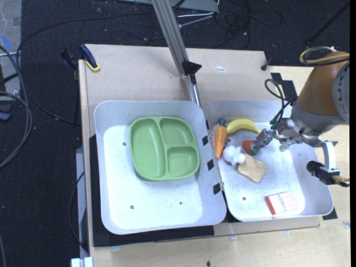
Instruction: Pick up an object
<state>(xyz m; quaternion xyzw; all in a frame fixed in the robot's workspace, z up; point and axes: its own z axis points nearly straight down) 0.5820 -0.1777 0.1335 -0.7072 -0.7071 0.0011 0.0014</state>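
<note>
gripper [262, 142] over right white bin [311, 199] | finger opening: cannot tell, nothing visibly held | nearest: small red-green toy [248, 147] touching tip at 8 o'clock | yellow plastic banana [242, 126] at 10 o'clock

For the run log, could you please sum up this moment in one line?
arm: over right bin | gripper: low beside banana, carrot, bread | green tray: left bin

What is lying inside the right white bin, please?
The right bin holds a carrot, a banana, a slice of bread, a small red-and-white box and a white piece. The gripper partly covers a small red-and-green item beneath it.
</note>
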